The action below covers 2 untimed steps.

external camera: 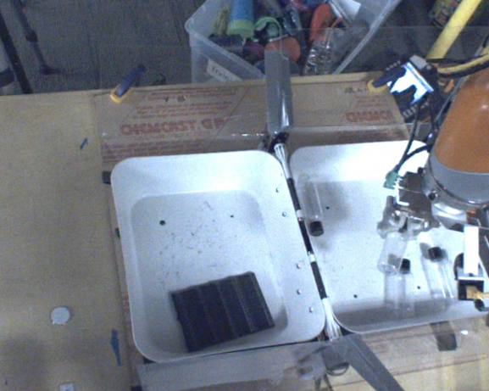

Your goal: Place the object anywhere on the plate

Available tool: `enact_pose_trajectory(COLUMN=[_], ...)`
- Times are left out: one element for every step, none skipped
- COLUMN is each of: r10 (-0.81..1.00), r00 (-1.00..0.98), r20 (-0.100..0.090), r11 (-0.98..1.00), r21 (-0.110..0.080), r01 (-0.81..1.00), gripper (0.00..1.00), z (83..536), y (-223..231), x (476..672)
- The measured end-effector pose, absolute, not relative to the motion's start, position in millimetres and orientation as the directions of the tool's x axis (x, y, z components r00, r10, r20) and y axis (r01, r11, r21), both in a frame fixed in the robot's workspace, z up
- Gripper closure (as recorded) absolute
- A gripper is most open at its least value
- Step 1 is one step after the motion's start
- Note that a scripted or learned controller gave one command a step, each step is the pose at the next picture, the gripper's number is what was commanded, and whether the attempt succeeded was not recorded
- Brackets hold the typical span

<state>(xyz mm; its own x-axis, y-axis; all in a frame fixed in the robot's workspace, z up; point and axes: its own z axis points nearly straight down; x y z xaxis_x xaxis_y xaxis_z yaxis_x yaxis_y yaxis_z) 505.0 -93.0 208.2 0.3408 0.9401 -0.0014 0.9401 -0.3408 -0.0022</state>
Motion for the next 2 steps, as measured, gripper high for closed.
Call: enact_pose_trajectory(r10=[0.641,0.526], r00=[0.767,0.851], r20=[-0.003,-0.003], r11=[-0.767,-0.851], r21=[-0.002,-0.001], r01=[0.641,0.526], gripper=[1.0,1.0], z=[183.9,184.0], y=[-53.0,17.9], x=[551.1,589.1])
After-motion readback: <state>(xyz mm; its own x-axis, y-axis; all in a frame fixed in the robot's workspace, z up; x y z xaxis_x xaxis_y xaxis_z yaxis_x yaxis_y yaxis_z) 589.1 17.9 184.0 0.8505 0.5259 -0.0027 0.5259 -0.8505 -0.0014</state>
